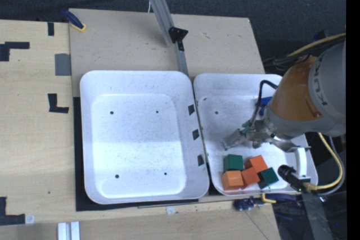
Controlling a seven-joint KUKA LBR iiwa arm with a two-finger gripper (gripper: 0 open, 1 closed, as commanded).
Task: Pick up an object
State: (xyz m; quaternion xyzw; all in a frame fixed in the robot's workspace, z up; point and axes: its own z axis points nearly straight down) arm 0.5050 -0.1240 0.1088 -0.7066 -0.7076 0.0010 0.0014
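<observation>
Two white bins (138, 78) sat on our taped plywood bench (34, 93). Green and orange blocks (244, 171) huddled lower right; gripper (239, 140) hovered just above them, couldn't tell its finger state.

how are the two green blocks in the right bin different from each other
The lighter green block sits nearer the bin's middle, beside an orange block; the darker green block lies closer to the bin's right corner. The lighter one sits squarer to the view; the darker looks turned. Both lie in the right bin.
</observation>
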